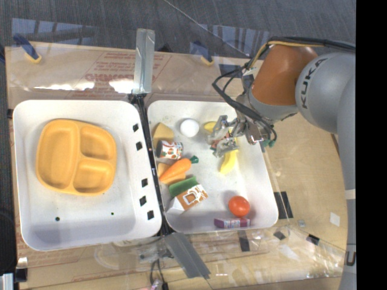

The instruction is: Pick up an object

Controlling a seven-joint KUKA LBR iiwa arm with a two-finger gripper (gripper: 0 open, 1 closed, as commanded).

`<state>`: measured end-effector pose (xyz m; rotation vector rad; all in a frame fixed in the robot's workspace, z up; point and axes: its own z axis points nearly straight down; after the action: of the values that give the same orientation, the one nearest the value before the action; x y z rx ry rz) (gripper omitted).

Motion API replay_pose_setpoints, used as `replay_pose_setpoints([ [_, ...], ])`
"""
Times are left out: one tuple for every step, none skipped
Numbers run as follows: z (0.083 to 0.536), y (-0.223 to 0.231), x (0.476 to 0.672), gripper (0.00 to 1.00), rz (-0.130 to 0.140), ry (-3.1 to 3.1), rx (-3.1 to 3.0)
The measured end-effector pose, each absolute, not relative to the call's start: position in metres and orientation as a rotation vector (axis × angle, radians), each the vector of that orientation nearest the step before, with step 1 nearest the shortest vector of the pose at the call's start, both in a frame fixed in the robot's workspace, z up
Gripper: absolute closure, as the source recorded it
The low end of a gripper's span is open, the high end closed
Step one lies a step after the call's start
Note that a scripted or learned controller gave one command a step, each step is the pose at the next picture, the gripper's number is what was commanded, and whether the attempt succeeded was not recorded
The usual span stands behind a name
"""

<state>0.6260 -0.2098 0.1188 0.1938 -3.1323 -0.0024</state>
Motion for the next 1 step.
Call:
replay_pose_setpoints([
  [0.1421, -0.1263, 0.6585, 1.00, -0.001, -3.141, -0.179],
])
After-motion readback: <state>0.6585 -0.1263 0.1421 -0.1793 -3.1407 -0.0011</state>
